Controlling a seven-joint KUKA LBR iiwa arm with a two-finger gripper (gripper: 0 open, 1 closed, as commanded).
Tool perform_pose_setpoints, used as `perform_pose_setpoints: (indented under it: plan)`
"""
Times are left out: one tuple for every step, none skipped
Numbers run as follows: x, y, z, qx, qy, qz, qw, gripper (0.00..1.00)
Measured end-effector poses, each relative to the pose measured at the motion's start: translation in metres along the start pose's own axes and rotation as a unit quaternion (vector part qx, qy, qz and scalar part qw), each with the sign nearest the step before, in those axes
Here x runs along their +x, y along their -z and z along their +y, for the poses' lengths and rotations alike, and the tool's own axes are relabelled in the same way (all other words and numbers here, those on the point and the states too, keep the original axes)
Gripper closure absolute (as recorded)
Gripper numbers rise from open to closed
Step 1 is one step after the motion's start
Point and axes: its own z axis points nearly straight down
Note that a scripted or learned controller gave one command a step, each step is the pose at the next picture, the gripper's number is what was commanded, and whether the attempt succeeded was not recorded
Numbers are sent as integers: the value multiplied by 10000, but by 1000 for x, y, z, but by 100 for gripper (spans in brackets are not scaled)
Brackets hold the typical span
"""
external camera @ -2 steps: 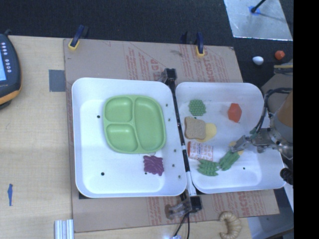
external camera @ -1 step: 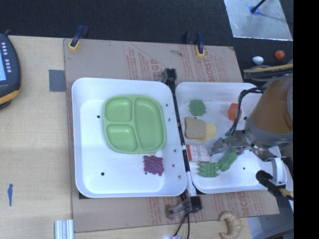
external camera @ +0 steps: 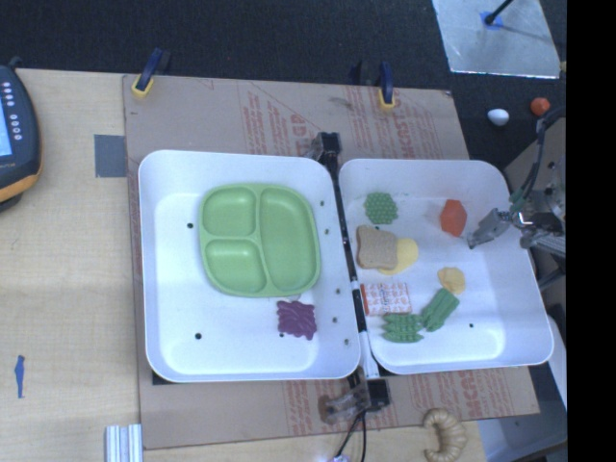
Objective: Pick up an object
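Note:
The right bin (external camera: 500, 340) holds several small items: a green knobbly ball (external camera: 381, 207), an orange-red piece (external camera: 452, 217), a slice of bread (external camera: 376, 248) lying against a yellow piece (external camera: 408, 253), a small yellow lump (external camera: 450, 279), a green pickle (external camera: 441, 308), a green leafy piece (external camera: 402, 328) and a red-and-white packet (external camera: 387, 298). My gripper (external camera: 488, 228) reaches in over that bin's right side, just right of the orange-red piece and apart from it.
The left bin (external camera: 164, 258) carries a green divided plate (external camera: 260, 239) and a purple piece (external camera: 296, 319). A grey-and-orange handset (external camera: 14, 133) lies at the bench's left edge. A tan curled thing (external camera: 446, 433) lies in front of the right bin.

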Motion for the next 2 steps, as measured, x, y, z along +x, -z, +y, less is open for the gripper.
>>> perform_pose_setpoints:
  plan:
    - [34,-97,-34,119,22,65,9999,0]
    - [67,-101,-43,79,33,45,10000,0]
